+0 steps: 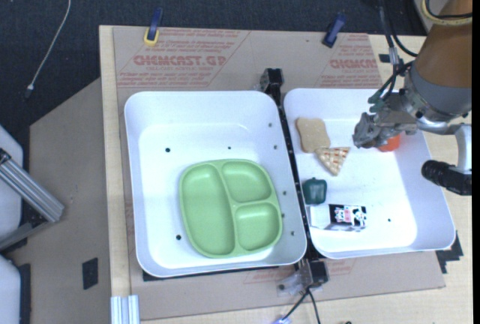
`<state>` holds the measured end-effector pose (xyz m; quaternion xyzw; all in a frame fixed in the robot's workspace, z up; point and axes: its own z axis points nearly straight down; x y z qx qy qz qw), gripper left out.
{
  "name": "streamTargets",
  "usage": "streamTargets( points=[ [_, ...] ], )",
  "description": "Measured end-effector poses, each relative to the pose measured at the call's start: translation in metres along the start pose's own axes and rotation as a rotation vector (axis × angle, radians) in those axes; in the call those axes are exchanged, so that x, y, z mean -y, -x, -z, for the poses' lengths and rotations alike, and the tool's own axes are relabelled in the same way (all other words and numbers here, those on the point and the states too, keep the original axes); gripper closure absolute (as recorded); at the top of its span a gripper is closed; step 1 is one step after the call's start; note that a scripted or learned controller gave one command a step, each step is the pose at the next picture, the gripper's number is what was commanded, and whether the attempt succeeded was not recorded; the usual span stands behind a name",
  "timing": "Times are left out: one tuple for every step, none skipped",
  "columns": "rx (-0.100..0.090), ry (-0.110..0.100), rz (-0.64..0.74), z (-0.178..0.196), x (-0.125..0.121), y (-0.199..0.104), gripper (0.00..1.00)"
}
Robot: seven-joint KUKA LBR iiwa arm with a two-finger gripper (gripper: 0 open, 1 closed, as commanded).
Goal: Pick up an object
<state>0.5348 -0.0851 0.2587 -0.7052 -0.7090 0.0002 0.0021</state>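
Cardboard (pixel 225 52) is covering the bench under two white bins, and we are looking down on them at a slant. The left bin (pixel 150 127) is holding a green divided plate (pixel 229 206). The right bin (pixel 420 229) is holding several smaller things. The arm (pixel 446 52) is reaching in from the right, its orange band sitting above a grey wrist, and it is bending down over the right bin's upper part. We are seeing the gripper (pixel 373 131) hanging low beside an orange object (pixel 388 142), which is partly hidden under it; we cannot tell how it is set. A tan bread slice (pixel 312 133) is lying near the bin's left wall, a waffle wedge (pixel 333 158) just below it, then a dark green piece (pixel 315 190) and a black-and-white carton (pixel 341 217).
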Motion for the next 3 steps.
streamTargets(
  points=[
    [0.0,0.0,0.001,-0.015,-0.001,-0.057,1.0],
    [0.0,0.0,0.002,-0.018,-0.001,-0.119,1.0],
    [0.0,0.0,0.001,-0.015,0.011,-0.168,1.0]
  ],
)
